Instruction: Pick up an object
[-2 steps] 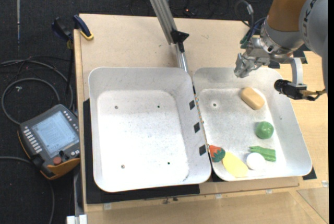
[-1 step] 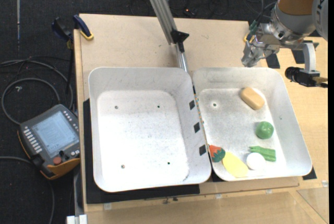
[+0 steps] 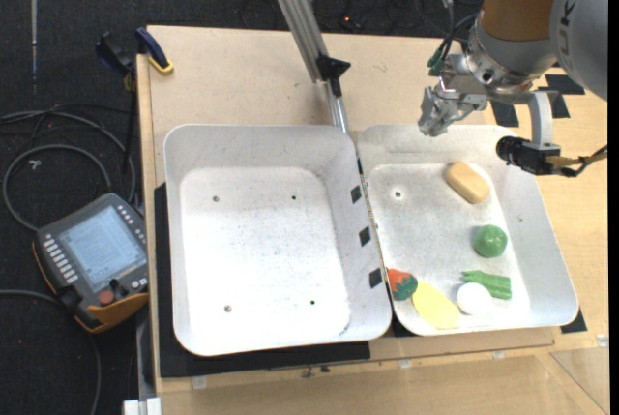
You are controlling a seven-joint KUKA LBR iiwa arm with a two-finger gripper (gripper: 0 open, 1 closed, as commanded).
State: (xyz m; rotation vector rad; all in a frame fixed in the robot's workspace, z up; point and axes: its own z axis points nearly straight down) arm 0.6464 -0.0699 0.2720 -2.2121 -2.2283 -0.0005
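Observation:
The right bin (image 3: 542,239) holds several small items: a tan block (image 3: 467,181) near its back, a green ball (image 3: 489,240), a green toothed piece (image 3: 488,283), a white ball (image 3: 473,299), a yellow oval (image 3: 435,307) and a red and green piece (image 3: 401,284) at the front. My gripper (image 3: 434,120) hangs above the back left corner of that bin, left of and behind the tan block. Nothing shows between its fingers.
The left bin (image 3: 193,162) lies beside the right one. A slanted metal pole (image 3: 295,2) rises behind the bins. A teach pendant (image 3: 92,253) sits off the bench on the left, and a clamp (image 3: 150,50) at the bench's back left corner.

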